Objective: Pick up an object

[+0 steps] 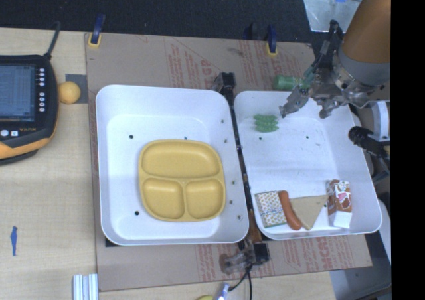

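A wooden bench (40, 206) carries a sheet of brown cardboard (166, 60), on which two shallow white bins sit side by side, touching along their inner edges. The left bin (116, 109) holds one yellow divided tray (182, 180) with three compartments. The right bin (312, 152) holds five items: one small green object (266, 123) near its far left corner, its shape too blurred to name, and, along the near edge, one patterned square packet (269, 208), one orange-red sausage-shaped piece (290, 210), one tan wedge (312, 209) and one small printed carton (340, 203). The sausage touches the packet and overlaps the wedge. A second green item (287, 82) lies on the cardboard just beyond the right bin, partly hidden by the gripper. The gripper (306, 101) hangs over the far part of the right bin, its two fingers spread apart with nothing between them. The arm's orange band (369, 23) is cut off at the right. One teach pendant (23, 106) is cropped at the left edge, with one yellow ball (69, 91) beside it.
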`<state>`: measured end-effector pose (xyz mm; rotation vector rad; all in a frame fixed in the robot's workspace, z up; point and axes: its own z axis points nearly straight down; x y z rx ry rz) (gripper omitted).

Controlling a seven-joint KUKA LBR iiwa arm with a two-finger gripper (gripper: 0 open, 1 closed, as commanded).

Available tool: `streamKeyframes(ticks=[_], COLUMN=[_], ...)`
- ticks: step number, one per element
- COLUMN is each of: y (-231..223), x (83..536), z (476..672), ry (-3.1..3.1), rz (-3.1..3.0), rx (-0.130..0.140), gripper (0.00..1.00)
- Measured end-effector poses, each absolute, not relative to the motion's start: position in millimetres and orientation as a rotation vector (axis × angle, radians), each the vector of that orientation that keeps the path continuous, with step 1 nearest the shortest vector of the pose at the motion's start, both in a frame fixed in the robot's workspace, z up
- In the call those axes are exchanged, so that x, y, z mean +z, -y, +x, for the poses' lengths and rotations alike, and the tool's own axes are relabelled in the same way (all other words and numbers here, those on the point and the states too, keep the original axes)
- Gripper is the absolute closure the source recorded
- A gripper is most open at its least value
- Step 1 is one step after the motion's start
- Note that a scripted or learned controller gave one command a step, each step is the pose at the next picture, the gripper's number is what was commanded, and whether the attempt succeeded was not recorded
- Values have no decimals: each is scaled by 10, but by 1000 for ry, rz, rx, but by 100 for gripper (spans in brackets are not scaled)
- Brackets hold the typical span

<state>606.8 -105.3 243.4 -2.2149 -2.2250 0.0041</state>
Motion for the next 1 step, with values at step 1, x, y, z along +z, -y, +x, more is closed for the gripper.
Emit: streamKeyframes(ticks=[1], y=[1135], x=[1857], z=[6559], ry=[2228], rz=[-2213], rx=[8], gripper=[0])
